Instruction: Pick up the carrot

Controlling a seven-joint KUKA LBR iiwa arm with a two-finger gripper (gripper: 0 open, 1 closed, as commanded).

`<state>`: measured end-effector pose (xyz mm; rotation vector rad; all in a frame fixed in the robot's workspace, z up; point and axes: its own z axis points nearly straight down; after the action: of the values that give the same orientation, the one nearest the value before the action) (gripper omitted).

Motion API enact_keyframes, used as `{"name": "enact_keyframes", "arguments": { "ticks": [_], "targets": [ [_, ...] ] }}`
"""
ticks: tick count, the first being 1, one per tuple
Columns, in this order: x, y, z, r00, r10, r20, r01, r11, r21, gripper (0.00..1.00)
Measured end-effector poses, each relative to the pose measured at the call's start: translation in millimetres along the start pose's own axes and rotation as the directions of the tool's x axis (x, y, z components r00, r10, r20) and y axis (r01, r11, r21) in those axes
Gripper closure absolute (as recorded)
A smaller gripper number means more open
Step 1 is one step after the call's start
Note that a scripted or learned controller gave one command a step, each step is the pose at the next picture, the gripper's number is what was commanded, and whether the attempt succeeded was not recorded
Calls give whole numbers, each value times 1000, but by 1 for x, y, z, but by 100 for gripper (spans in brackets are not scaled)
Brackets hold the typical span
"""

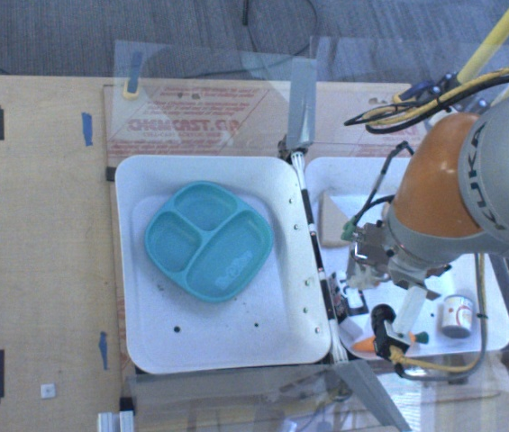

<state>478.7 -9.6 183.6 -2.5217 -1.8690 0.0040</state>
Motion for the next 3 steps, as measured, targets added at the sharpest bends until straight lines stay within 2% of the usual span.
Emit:
{"name": "enact_keyframes", "arguments": {
  "ticks": [1, 2, 3],
  "targets": [
    [-55, 17, -50, 952, 305, 0, -305, 952, -2, 100],
    [16, -3, 0, 934, 357, 1, -357, 934, 2, 100],
    [-82, 25, 43, 999, -55, -1, 55, 999, -1, 100]
  ]
}}
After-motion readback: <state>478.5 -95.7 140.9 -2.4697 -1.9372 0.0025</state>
